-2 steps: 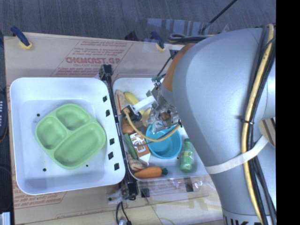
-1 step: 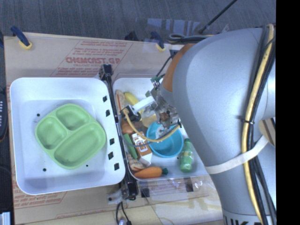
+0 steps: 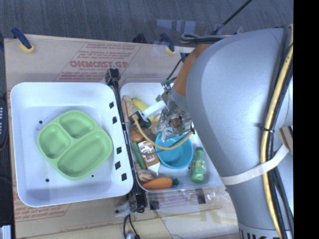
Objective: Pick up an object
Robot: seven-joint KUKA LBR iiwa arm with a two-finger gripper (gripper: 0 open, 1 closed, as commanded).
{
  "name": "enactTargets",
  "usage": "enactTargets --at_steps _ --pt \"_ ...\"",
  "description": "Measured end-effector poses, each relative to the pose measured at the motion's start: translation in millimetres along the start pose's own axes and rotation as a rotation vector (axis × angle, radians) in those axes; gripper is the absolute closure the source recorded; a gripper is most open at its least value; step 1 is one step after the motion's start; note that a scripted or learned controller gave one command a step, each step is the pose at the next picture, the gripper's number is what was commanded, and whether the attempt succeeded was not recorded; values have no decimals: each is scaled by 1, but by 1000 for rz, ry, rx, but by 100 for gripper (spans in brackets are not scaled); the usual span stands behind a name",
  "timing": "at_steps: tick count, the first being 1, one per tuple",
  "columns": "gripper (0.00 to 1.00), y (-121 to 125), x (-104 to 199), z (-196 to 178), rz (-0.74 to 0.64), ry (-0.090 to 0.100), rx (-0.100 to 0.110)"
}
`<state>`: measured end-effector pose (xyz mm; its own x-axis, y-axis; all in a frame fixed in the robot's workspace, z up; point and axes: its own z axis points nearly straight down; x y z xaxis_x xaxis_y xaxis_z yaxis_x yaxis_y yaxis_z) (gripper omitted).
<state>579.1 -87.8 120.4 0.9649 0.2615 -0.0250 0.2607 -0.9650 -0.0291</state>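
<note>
Camera view from above, at a slant, takes in two white bins side by side on a tabletop (image 3: pixel 75 59) lined with brown board. The left bin (image 3: pixel 20 133) holds a green divided plate (image 3: pixel 75 143).

The right bin (image 3: pixel 214 180) is crowded. A blue bowl (image 3: pixel 175 154) sits near its middle. A green bottle (image 3: pixel 199 166) stands at the bowl's 3 o'clock, and a carrot (image 3: pixel 158 183) lies at its 7 o'clock with its long axis running 9 to 3. An orange-and-white carton (image 3: pixel 149 156) lies at the bowl's 9 o'clock, and a banana (image 3: pixel 139 104) lies toward 11 o'clock near the far wall.

A large grey arm (image 3: pixel 239 108) reaches in from 3 o'clock and covers much of the right bin. Its gripper (image 3: pixel 172 123) hangs over the bowl's far rim. Its tip is blurred against the clutter, so I cannot tell how its grasping parts are set or whether they hold anything.

The bowl lies just toward 6 o'clock from the gripper and looks like the nearest candidate; which object is meant is only a judgement.

Red print on the board reads roughly "CHEMCAST GP". The carton's label is too small to read.
</note>
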Motion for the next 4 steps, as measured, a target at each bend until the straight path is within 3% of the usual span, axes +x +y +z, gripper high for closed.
enactTargets --at_steps 1,2,3,4 --pt "100 24 46 -25 51 21 -19" --pt "0 23 45 -23 50 17 -17" --pt "0 15 19 27 49 18 -20" --pt "100 14 20 15 37 14 -16"
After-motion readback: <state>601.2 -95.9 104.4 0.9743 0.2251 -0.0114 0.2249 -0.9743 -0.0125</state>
